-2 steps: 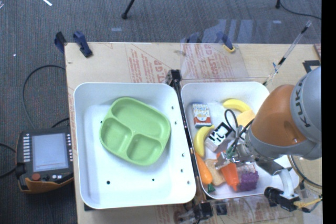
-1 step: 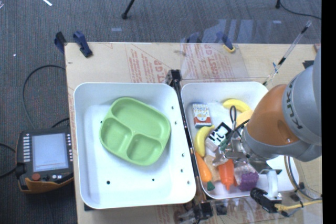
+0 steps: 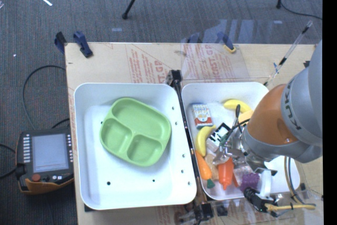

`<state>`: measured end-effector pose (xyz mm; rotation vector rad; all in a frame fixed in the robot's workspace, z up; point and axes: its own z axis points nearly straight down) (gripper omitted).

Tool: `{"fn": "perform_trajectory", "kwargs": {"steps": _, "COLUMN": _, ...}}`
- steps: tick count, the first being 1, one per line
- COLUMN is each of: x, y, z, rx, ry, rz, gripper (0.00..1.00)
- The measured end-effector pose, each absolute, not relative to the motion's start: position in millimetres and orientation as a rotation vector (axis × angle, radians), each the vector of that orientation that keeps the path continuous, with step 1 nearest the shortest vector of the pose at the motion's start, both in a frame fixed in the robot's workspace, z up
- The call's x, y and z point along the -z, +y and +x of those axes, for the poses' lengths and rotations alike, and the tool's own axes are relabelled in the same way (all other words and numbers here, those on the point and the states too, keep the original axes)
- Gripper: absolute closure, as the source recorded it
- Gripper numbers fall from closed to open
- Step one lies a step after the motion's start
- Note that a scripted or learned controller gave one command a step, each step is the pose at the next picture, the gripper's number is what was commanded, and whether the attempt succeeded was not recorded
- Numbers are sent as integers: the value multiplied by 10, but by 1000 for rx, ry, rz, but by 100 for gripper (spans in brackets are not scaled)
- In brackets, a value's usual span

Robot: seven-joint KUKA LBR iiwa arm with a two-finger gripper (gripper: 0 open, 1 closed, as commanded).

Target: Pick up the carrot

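Orange-banded, hangs low over the right bin with the end effector among the toys, spread or pressed together impossible to tell, just beside the carrot lying flat near the banana; apparently leaves grasp and lift undone.

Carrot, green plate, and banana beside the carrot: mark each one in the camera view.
carrot (image 3: 204,167): camera view, middle of its orange body.
green plate (image 3: 136,131): camera view, ridge between its compartments.
banana (image 3: 201,140): camera view, middle of its curved yellow body.
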<state>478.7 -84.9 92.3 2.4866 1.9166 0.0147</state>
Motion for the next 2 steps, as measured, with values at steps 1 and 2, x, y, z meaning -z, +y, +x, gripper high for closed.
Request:
{"fn": "perform_trajectory", "kwargs": {"steps": 1, "x": -924, "y": -807, "z": 4840, "rx": -12, "ry": 1674, "rz": 2660, "gripper": 100}}
{"fn": "perform_trajectory", "kwargs": {"steps": 2, "x": -898, "y": -813, "z": 4829, "rx": -5, "ry": 1675, "rz": 2660, "gripper": 0}}
